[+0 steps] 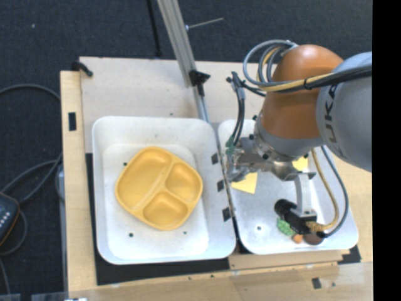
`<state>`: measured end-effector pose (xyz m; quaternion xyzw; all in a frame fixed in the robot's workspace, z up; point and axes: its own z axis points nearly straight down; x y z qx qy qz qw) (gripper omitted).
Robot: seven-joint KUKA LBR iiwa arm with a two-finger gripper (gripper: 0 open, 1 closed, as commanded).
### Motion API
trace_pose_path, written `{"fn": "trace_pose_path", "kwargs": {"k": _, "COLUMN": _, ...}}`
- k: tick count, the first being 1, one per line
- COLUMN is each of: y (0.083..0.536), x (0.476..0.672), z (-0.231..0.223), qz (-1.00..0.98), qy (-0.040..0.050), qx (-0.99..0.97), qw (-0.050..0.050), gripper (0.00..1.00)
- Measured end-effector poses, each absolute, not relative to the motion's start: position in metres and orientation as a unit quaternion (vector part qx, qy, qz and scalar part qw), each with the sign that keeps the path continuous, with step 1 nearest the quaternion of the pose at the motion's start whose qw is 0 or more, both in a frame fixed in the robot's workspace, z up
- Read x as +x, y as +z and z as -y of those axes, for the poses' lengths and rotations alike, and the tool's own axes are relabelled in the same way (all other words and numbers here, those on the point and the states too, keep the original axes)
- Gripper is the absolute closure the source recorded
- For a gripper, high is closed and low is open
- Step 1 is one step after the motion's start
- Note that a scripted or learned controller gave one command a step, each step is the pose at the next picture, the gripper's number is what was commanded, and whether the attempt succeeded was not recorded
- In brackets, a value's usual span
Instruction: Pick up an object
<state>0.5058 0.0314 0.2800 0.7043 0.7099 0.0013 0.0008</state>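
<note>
Camera view looks down on the bench [144, 93], where the tool [237, 163] hangs over the left edge of the right bin [263, 237]; whether it is spread or pressed together cannot be told. A yellow wedge-shaped piece [246, 183] lies in that bin just beside the tool, with a small green thing [285, 226] and a small orange thing [299, 237] nearer and further right. The left bin [113, 137] holds a yellow divided plate [159, 187].

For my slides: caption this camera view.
Arm over the right bin, above a yellow piece; yellow divided plate in the left bin.
</note>
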Motion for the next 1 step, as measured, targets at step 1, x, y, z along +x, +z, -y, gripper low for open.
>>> {"fn": "trace_pose_path", "kwargs": {"k": 1, "y": 0.2593, "x": 0.5075, "z": -0.0827, "qz": -0.71, "qy": -0.0004, "qx": 0.704, "qw": -0.001, "gripper": 1.0}}
